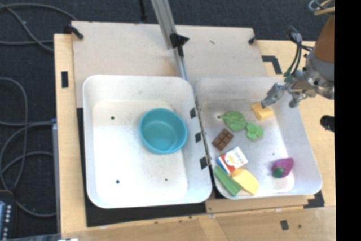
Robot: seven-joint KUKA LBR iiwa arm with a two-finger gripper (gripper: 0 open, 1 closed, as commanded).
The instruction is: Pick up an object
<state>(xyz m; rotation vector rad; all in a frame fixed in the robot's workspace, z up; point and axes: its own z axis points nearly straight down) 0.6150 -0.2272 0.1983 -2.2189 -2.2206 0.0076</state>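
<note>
My gripper (284,97) hangs over the far right part of the right bin (304,138), its two fingers spread open with nothing between them. A yellow block (262,111) lies just below and left of the left fingertip; I cannot tell if they touch. Also in this bin are two green pieces (233,119) (254,131), a brown chocolate bar (223,139), a small white carton (232,160), a yellow wedge (246,181), a green strip (225,180) and a purple piece (282,166).
A teal bowl (163,130) sits in the left bin (101,121). A slanted metal pole (161,3) rises behind the bins. The arm's grey and orange wrist (322,59) stands over the bench's right edge.
</note>
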